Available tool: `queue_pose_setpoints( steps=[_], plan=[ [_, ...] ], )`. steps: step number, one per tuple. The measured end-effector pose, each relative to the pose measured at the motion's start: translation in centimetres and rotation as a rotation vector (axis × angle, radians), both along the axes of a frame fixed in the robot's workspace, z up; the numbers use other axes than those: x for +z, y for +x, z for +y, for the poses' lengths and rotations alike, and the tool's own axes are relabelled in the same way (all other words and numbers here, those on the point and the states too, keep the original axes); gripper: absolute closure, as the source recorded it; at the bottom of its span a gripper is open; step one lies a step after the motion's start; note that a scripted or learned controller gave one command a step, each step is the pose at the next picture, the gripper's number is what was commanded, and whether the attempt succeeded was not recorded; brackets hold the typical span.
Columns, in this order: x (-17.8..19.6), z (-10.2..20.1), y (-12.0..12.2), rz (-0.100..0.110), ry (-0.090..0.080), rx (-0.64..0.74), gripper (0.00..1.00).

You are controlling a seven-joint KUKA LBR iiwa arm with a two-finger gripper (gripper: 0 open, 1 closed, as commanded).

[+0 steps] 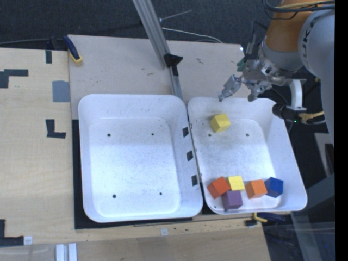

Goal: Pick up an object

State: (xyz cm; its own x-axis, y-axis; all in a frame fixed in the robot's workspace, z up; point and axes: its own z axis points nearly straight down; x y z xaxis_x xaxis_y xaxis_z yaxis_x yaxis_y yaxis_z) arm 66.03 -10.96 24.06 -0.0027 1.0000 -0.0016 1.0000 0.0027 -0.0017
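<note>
A yellow cube (220, 122) lies alone near the far end of the right bin (283, 140). Along that bin's near edge sits a cluster: an orange-red cube (219, 186), a small yellow cube (236, 182), a purple cube (232, 199), an orange cube (255, 188) and a blue cube (274, 186). My gripper (237, 93) hangs above the far rim of the right bin, up and to the right of the lone yellow cube. Its two fingers are spread apart with nothing between them.
The left bin (87, 145) stands beside the right one, their rims touching. A slanted aluminium post (155, 34) rises behind the bins, ending at a black bracket (173, 60). A blue and yellow clamp (72, 49) sits at the bench's far left.
</note>
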Motion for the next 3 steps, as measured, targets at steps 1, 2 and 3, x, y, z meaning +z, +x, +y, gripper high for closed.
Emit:
queue_pose_setpoints(
  steps=[1,2,3],
  plan=[
    [-15.4,-1.7,1.0,0.007,0.001,-0.001,0.00],
    [-13.9,-1.6,1.2,0.001,0.000,0.001,1.00],
    [-4.3,5.1,-1.8,-0.006,0.004,0.004,1.00]
  ],
)
